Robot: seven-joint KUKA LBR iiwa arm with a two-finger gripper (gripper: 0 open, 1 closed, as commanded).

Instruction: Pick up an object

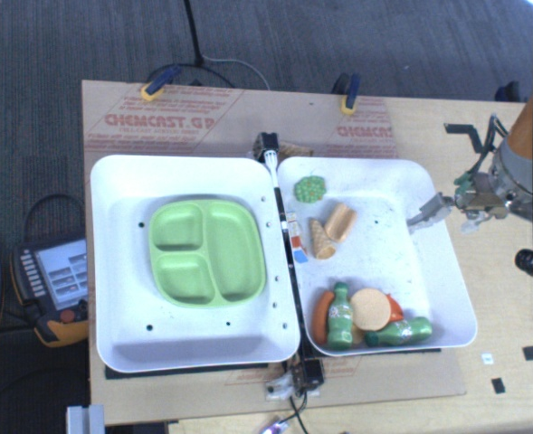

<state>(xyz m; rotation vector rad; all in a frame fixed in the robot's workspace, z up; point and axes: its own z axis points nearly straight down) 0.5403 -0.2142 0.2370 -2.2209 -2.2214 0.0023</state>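
Hand [442,208] hovers over right bin's [447,269] edge; nothing held.

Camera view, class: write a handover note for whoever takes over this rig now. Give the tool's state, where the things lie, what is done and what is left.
Tool: at the right bin's right rim, holding nothing.
Right bin: green broccoli-like piece at the back, croissant mid-left, green bottles, a carrot and a round bun clustered at the front.
Left bin: green divided tray.
Done: nothing picked.
Left: descend on one object, grasp, lift.
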